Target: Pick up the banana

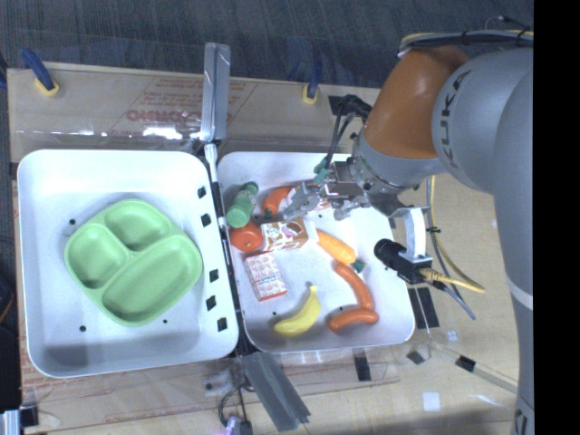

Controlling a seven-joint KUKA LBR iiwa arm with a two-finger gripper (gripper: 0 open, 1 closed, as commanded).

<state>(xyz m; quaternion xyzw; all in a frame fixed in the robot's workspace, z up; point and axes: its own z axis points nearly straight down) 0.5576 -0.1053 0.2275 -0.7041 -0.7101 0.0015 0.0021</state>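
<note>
banana (301, 314): front of right bin (385, 333), beside orange sausage (352, 317)
gripper (313, 198): over bin's rear, finger spread unclear, grasp cannot tell

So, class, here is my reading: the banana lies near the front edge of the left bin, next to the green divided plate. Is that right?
Not quite. The camera view shows the banana near the front edge of the right bin, not the left one. It lies among the other toy foods there, while the green divided plate sits in the left bin.
</note>
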